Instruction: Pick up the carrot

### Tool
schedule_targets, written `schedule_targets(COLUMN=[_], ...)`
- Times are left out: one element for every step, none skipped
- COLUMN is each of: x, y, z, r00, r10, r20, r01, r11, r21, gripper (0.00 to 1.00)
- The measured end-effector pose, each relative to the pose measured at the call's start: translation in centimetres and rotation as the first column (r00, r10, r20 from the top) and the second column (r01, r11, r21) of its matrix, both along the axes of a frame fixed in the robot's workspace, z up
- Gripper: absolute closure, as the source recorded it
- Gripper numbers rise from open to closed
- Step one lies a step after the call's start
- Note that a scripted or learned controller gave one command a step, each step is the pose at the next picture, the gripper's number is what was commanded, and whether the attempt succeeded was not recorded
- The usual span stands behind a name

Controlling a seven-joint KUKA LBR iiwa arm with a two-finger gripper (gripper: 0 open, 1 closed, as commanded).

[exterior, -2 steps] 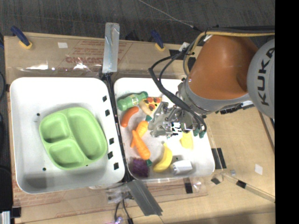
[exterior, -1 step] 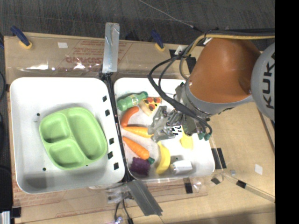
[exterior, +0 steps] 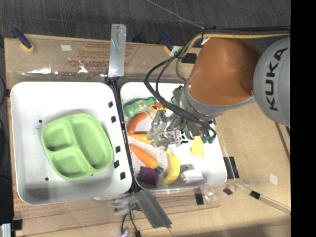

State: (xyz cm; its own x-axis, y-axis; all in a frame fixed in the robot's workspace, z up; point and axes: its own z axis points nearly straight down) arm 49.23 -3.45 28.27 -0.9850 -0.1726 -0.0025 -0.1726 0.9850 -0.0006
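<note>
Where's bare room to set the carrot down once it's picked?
Left bin: bare floor all around the green divided plate, widest toward its upper corners. Right bin is crowded: carrot, banana, purple piece and the gripper.

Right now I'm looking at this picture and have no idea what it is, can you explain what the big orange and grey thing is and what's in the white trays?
That is a robot arm, seen from a camera fixed above a bench and looking down at a slant. The arm reaches in from the right. Its end effector, the metal grasping part, hangs over the right white bin. That bin holds toy food: an orange carrot, a banana, purple grapes and a few other pieces. The left white bin holds a green divided plate. I cannot tell whether anything is held; the carrot lies in the bin beside the end effector.
</note>
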Motion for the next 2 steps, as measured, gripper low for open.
schedule_targets(x=[4.8,14.4], y=[-3.5,-2.8], z=[-4.6,-7.0], r00=[0.886,0.929], r10=[0.463,0.37], r20=[-0.002,-0.002], r01=[-0.463,-0.37], r11=[0.886,0.929], r21=[0.0,0.001], gripper=[1.0,1.0])
